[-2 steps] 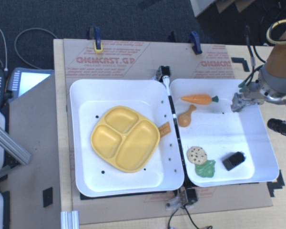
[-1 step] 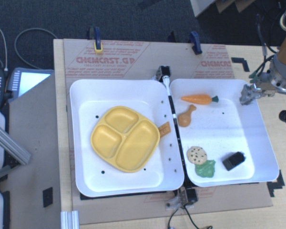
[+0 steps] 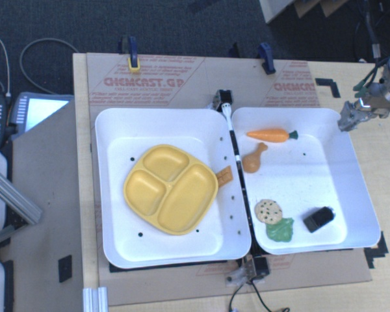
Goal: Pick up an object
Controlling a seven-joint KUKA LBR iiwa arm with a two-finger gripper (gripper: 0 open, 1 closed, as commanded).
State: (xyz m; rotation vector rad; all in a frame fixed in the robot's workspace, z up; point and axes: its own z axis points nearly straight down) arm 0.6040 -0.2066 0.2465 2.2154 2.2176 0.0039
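Nearest the camera in the right bin [image 3: 361, 174] we see a green leafy toy [image 3: 281, 230] with a speckled cookie [image 3: 268, 210] touching its upper left, and just to their right a small black block [image 3: 319, 218], its long axis tilted so its right end sits slightly farther from us. In the left bin [image 3: 107, 174] a yellow divided plate [image 3: 171, 188] lies flat, with a small tan piece [image 3: 223, 175] at its right rim, near the wall between the bins. Farther back in the right bin we find a toy drumstick [image 3: 253, 159], its thick end toward us and to the left, its thin bone end pointing up and right. Beyond it lies the carrot [image 3: 269, 135], long axis nearly level across the view, orange tip pointing left and green stem end pointing right. Farthest back, at the right edge of the view, the gripper [image 3: 348, 122] hangs over the far right corner of the right bin. The carrot lies well to its left and slightly nearer us; the black block lies well below it in the view. We see nothing between its fingers, and we cannot tell how far apart they stand.
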